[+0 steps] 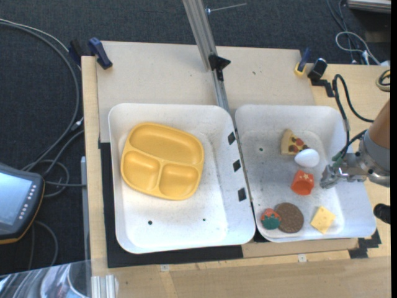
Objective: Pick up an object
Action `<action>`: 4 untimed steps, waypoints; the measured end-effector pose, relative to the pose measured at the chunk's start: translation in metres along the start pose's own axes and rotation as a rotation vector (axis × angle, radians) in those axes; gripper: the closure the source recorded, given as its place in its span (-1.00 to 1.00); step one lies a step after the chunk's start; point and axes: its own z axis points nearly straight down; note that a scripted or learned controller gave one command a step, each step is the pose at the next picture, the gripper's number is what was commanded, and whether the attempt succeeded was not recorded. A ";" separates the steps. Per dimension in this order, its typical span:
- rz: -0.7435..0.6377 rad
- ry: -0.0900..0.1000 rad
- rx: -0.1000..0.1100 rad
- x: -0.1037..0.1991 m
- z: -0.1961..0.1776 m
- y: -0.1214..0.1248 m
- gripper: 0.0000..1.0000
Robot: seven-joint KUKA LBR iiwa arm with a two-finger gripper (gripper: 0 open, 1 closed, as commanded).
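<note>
The right bin (267, 118) holds a pizza slice (291, 143), a white egg (306, 158), a red-orange pepper piece (303, 182), a brown round patty (289, 217), a small red and green item (270, 218) and a yellow cheese wedge (322, 219). My gripper (329, 176) reaches in from the right edge, low over the bin's right side. Its tip sits just right of the pepper piece and below the egg. Nothing shows between its fingers.
The left bin (124, 222) carries a yellow divided plate (162, 161). A metal pole (198, 17) slants down to the gap between the bins. Cables (347, 104) and clamps lie along the bench's back right.
</note>
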 end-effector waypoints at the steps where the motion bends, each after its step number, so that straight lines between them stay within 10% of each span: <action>1: 0.000 -0.001 -0.001 -0.004 -0.044 0.003 1.00; 2: 0.000 0.000 -0.001 -0.005 -0.083 0.005 1.00; 4: -0.006 0.004 0.003 0.091 -0.100 0.057 1.00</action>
